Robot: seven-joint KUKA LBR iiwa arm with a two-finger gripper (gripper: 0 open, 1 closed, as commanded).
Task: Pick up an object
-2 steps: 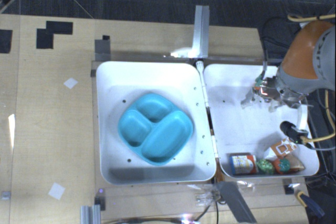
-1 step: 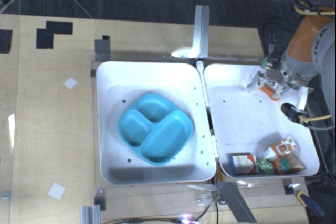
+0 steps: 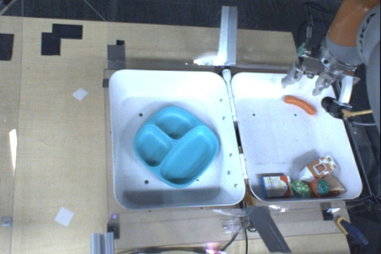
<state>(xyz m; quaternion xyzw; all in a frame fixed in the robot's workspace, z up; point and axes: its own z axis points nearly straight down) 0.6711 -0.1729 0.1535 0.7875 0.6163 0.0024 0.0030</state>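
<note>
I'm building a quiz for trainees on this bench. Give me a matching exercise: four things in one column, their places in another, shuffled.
Things:
1. blue tray
2. sausage
3. can
4. gripper

Places:
A. right bin's near edge
B. above right bin's far edge
C. left bin
D. far part of right bin

Pairs: 1-C, 2-D, 3-A, 4-B
</note>
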